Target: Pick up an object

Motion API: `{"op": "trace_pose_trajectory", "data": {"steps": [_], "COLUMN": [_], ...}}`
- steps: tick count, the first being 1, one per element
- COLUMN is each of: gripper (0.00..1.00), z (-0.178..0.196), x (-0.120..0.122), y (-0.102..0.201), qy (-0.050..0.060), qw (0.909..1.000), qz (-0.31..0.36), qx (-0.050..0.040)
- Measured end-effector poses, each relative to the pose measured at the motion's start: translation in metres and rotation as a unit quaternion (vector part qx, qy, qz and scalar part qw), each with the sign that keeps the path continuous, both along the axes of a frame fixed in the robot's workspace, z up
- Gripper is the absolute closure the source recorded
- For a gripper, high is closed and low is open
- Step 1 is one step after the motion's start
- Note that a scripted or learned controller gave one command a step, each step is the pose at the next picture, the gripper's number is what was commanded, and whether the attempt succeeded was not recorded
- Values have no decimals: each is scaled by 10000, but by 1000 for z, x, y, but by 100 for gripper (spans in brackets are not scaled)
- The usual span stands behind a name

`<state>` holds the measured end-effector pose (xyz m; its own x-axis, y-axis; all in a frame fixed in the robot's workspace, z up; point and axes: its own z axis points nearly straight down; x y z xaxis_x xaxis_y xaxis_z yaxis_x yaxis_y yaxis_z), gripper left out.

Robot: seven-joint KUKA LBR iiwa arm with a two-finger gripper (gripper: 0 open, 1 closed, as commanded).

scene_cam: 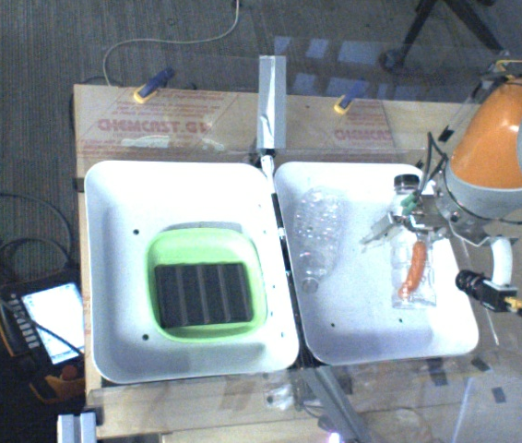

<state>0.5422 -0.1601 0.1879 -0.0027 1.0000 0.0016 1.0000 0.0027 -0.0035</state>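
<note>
- Gripper point(407, 218) sits low over the right bin point(445, 335), near its far right corner, with the grey arm point(487, 155) and its orange band reaching in from the right; you cannot tell from this view how its jaws stand, and nothing is plainly seen between them.
- You have two candidates in that bin: a clear plastic bottle point(316, 233) lying on its side toward the left wall, and an orange carrot-like item in a clear wrapper point(414, 270) lying just below the gripper, close enough that they may be touching.
- Your nearest target is the wrapped orange piece. Judge it light, with a firm core inside a loose, slick film; a pinch on the film alone would likely slip or tear free, so close across the middle of the orange body, fingers set across its narrow width.
- Treat the bottle as very light, thin-walled and springy. It will probably dent and roll under a squeeze, so take it across the body near the middle, square to its long axis, rather than at the tapered end.
- The left bin point(113, 201) holds a green tray with a dark ribbed insert point(206, 289); judge it broad and stiff, and a poor fit for a two-finger pinch except at its rim.
</note>
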Motion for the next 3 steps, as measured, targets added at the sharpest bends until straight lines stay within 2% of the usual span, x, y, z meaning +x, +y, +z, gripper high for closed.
{"op": "trace_pose_trajectory", "data": {"steps": [1, 2, 3], "gripper": [0, 0, 0], "z": [-33, -90, -93], "x": [26, 29, 35], "y": [-61, -51, -51], "qy": [-2, -45, -69], "qw": [9998, 9993, 9984], "qz": [-196, 355, 566], "qx": [-2, 46, 48]}}
